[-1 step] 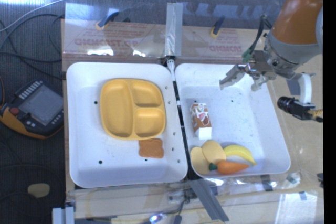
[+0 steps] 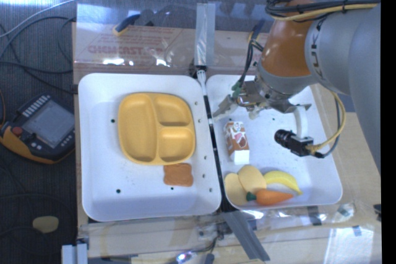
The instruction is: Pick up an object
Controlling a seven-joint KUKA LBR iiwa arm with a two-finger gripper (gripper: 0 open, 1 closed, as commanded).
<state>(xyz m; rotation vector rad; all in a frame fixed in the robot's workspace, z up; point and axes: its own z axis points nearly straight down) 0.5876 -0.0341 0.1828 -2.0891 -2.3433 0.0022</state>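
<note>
The right bin holds a small brown, white and red carton lying near its left wall. Along its front edge lie a pale yellow rounded piece, a banana and a carrot. My gripper hangs over the back left of this bin, just behind the carton and apart from it. Its fingers are spread open, with nothing between them.
The left bin holds a yellow divided plate and a flat brown toast-like piece at the plate's front. A raised divider separates the bins. A black cylinder with cable hangs from the wrist over the right bin.
</note>
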